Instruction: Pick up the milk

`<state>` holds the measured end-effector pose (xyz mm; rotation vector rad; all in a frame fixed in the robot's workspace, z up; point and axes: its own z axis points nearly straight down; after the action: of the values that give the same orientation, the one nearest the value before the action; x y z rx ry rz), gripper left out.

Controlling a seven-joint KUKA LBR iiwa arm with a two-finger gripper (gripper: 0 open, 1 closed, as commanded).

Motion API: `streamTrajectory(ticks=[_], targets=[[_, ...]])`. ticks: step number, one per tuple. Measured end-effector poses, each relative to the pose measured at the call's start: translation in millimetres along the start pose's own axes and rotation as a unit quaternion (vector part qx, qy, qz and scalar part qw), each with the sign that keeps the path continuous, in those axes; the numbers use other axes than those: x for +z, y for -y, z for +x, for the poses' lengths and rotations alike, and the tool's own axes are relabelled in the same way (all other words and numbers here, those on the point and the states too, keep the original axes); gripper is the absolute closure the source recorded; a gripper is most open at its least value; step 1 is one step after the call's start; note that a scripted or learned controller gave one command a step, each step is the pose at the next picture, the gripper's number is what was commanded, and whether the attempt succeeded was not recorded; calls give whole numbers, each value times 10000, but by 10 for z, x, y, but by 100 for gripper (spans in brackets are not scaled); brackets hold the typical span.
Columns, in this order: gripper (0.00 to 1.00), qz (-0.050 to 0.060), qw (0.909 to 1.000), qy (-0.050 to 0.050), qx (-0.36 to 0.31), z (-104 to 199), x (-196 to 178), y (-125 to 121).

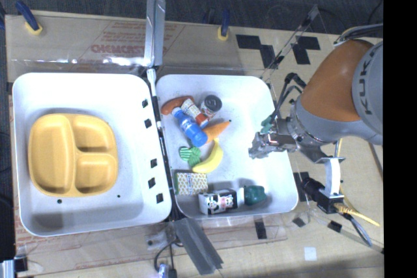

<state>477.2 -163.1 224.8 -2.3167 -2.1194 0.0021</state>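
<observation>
the milk (217, 202) lies on its side along the near wall of the right bin (273, 192), a small carton with a black-and-white cow print, its end touching or nearly touching a dark green lump (254, 194). just left of it sits a small patterned packet (190, 182). the gripper (259, 146) hangs over the right part of that bin, well apart from the carton, with bare white floor under it — whether it is open or closed, i cannot tell from here. further up the bin is a loose heap: a banana (209, 160), a blue bottle (190, 128), a carrot (217, 129), a brown sausage (176, 103) and a dark can (212, 103). the left bin (26, 205) holds a yellow divided tray (73, 153).
</observation>
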Motion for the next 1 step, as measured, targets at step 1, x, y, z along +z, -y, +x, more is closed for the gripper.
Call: streamTrajectory(ticks=[1], targets=[[100,-3,9924,0,1231,661,-122,59]])
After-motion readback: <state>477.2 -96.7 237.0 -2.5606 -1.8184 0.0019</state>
